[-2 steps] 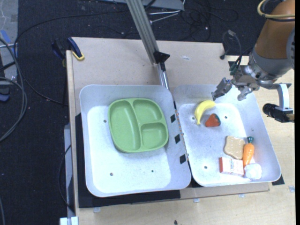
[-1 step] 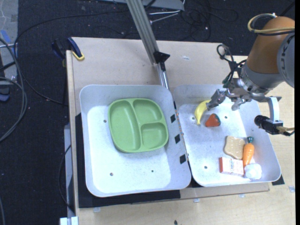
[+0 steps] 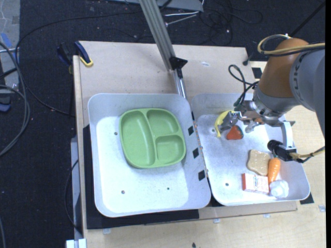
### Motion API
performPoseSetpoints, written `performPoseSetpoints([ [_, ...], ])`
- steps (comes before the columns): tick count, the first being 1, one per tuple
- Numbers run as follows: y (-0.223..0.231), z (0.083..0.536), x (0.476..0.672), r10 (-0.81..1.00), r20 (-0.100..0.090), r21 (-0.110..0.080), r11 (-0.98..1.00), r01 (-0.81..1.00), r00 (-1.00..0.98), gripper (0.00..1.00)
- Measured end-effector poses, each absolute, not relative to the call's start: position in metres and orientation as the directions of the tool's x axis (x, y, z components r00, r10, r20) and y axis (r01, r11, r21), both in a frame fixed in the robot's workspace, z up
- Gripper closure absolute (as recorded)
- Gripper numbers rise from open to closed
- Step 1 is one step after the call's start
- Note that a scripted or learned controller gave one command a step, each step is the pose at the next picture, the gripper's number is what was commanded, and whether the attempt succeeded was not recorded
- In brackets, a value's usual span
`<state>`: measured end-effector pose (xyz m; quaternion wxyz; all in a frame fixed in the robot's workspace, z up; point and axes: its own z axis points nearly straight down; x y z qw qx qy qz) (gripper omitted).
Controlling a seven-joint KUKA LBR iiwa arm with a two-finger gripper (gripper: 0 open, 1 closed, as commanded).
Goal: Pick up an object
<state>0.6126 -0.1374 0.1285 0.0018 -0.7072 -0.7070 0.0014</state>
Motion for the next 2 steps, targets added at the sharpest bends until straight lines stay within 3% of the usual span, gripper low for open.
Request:
performPoseSetpoints([
  [1,-0.138,0.143,0.614,1.0,-0.001,0.002,0.0,1.0,0.0,1.0],
  [2,-0.147,0.19,0.616,1.0,-0.002,0.006,-0.001,1.0,0.001,1.0],
])
